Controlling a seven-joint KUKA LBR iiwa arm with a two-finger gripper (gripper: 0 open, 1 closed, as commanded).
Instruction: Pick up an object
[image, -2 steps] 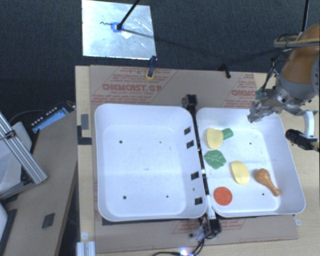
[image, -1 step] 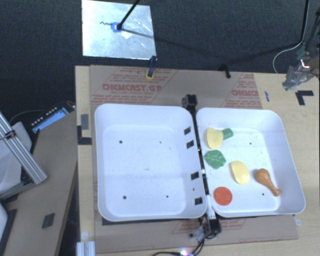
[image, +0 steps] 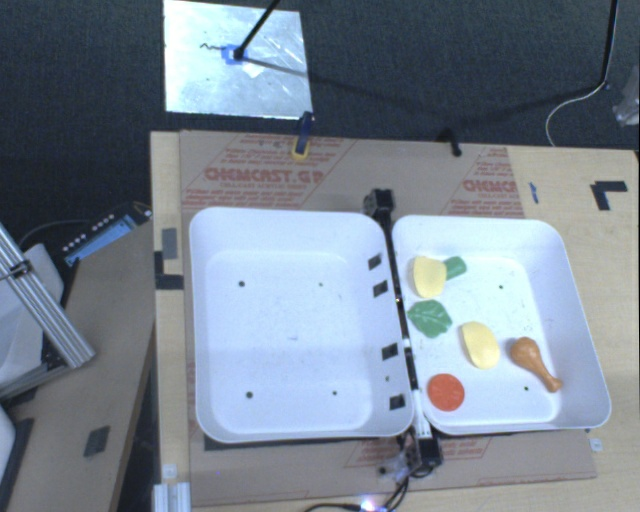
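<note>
White shallow right-hand bin (image: 575, 300) stocked with toy foods; pick not yet begun. Next: descend over orange plastic drumstick (image: 535, 363), just beside yellow oval piece (image: 480, 344). Jaw state: cannot tell.

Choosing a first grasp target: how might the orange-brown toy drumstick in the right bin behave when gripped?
The orange-brown toy drumstick looks like rigid plastic, so probably stiff and light. Its rounded bulb may roll or slip sideways. The thin tapered handle likely pivots if pinched off-centre.

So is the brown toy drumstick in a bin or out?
In: the brown toy drumstick lies on the right white bin's floor.
</note>
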